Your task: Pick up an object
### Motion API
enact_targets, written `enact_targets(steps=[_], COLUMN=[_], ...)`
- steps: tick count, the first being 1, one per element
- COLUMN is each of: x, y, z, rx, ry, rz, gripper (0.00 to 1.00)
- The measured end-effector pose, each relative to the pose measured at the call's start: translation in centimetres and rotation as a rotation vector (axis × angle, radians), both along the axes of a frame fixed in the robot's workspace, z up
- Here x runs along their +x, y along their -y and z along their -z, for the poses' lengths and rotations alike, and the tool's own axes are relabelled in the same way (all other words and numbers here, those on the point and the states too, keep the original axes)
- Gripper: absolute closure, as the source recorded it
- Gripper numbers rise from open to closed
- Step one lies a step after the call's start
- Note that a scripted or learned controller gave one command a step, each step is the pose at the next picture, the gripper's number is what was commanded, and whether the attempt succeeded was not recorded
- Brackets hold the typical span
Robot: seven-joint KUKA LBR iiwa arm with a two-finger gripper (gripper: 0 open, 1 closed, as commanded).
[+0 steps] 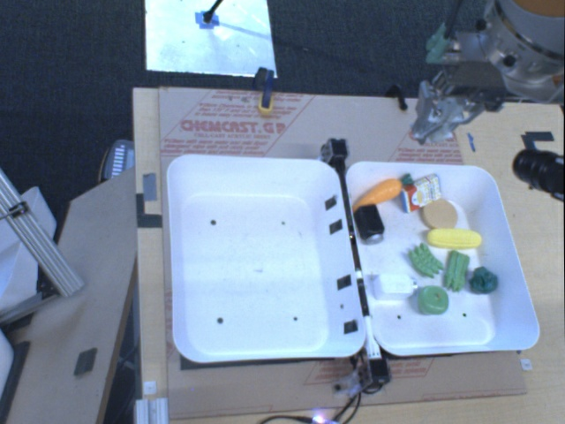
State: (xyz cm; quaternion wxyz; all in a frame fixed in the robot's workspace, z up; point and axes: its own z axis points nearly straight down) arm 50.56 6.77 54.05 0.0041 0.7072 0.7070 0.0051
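Gripper (439,117) fingers are seen hanging above the bench behind the far rim of the right bin (508,228), with nothing between them; whether they are apart or together cannot be told. The arm (521,25) is entered from the upper right, its wrist tilted down toward the bins. The objects are clustered in the right bin: a carrot (378,192), a black block (368,223), a small carton (423,192), a tan disc (439,215), a yellow corn cob (455,238), green toys (441,267) and a green round piece (433,300). Bare floor is left along its near edge. The left bin (256,254) is set touching it.
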Motion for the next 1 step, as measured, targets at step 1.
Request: enact_targets(steps=[1], x=[-1.99], y=[5.7], z=[0.51], rx=[-0.002], ry=[-0.011], rz=[0.004], gripper=[1.0])
